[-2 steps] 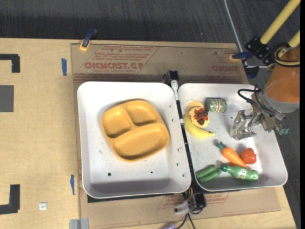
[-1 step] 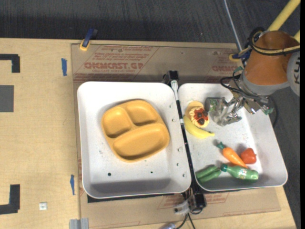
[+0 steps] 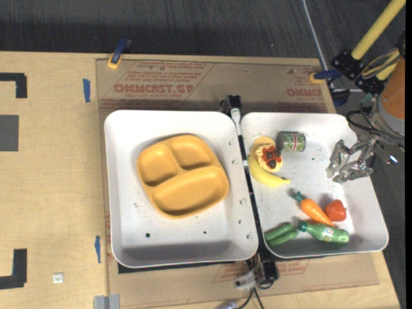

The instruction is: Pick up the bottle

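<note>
The bottle (image 3: pixel 325 233) lies on its side near the front edge of the right bin (image 3: pixel 370 237); it is green with a pale label whose print is too small to read, and one end is close to an orange carrot (image 3: pixel 311 208). Just left of it, almost end to end, lies a darker green vegetable (image 3: pixel 282 233), and a red tomato-like piece (image 3: pixel 335 210) sits just behind it. The gripper (image 3: pixel 344 166) hangs over the right side of the same bin, behind the bottle and well apart from it, with nothing between its fingers (image 3: pixel 337 156), which stand spread apart. Farther back in that bin are a banana (image 3: pixel 267 176), a yellow piece topped with red berries (image 3: pixel 267 154) touching the banana, and a small green can (image 3: pixel 291 141) lying on its side with an unreadable label. The left bin (image 3: pixel 122 192) holds a yellow divided plate (image 3: pixel 182 174). Both bins rest on a brown cardboard sheet (image 3: pixel 167 85) on the bench (image 3: pixel 45 172); red print on the sheet reads roughly "CHEMCAST GP", repeated and partly cut off near the right. Blue tape bits and clamps mark the sheet's edges.
</note>
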`<state>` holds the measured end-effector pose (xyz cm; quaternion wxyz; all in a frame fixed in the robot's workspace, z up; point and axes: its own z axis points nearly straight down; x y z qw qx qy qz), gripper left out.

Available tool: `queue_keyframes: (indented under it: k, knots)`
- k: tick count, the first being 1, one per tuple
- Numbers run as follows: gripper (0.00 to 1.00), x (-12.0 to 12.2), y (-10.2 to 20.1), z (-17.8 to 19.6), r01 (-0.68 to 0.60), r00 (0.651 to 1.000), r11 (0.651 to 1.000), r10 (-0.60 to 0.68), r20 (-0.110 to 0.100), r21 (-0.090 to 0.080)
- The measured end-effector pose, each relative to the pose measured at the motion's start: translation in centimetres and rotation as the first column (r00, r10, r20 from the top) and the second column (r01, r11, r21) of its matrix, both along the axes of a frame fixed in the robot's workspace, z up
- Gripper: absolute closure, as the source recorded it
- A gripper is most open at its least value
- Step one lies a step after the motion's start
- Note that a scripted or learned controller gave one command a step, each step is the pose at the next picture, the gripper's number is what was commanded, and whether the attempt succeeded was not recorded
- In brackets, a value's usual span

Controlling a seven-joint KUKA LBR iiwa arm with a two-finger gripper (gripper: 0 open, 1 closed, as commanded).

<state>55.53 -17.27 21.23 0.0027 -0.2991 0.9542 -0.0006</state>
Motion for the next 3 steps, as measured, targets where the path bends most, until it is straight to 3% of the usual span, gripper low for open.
queue_keyframes:
  k: [1, 2, 3]
  knots:
    - [1.0, -0.8, -4.1, 0.1, -0.315, 0.949, 0.949, 0.315, 0.001, -0.001]
    - [1.0, 2.0, 4.5, -0.5, -0.478, 0.878, 0.878, 0.478, 0.0, -0.001]
    - [1.0, 2.3, 11.8, -2.7, -0.686, 0.727, 0.727, 0.686, -0.004, 0.001]
